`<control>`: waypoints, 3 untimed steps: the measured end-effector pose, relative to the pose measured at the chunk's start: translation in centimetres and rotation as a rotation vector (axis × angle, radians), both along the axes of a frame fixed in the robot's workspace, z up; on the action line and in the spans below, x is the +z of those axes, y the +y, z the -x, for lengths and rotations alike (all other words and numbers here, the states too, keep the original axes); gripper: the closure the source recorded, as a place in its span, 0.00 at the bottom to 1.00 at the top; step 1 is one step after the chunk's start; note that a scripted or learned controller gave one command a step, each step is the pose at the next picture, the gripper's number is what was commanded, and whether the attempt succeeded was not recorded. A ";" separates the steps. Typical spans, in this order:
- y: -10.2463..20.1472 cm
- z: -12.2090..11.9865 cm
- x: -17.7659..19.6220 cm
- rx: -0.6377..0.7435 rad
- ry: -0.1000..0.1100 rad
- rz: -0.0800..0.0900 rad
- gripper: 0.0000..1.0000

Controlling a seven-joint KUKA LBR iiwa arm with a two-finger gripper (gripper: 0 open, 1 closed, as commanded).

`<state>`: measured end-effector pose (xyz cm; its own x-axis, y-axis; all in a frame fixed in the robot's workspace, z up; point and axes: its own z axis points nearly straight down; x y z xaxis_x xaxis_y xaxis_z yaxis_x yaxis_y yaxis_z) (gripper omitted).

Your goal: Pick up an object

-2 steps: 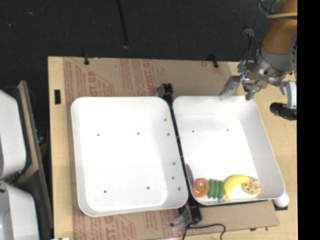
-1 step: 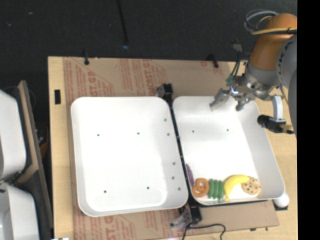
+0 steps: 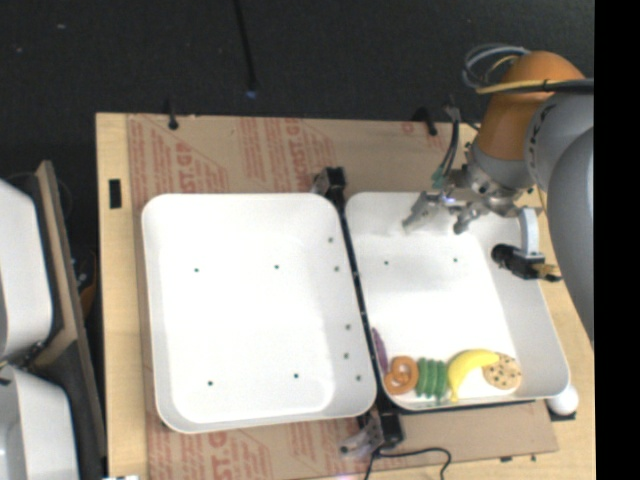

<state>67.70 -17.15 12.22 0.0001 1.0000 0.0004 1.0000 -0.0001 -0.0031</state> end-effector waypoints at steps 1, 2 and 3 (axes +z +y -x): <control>-0.1 -0.1 1.4 0.000 -0.006 0.002 1.00; 0.7 0.2 6.6 0.000 -0.008 0.001 1.00; 0.0 -0.6 11.5 0.001 -0.008 0.002 1.00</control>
<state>68.26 -17.15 23.74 -0.0005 1.0000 -0.0013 1.0000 0.0005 0.0052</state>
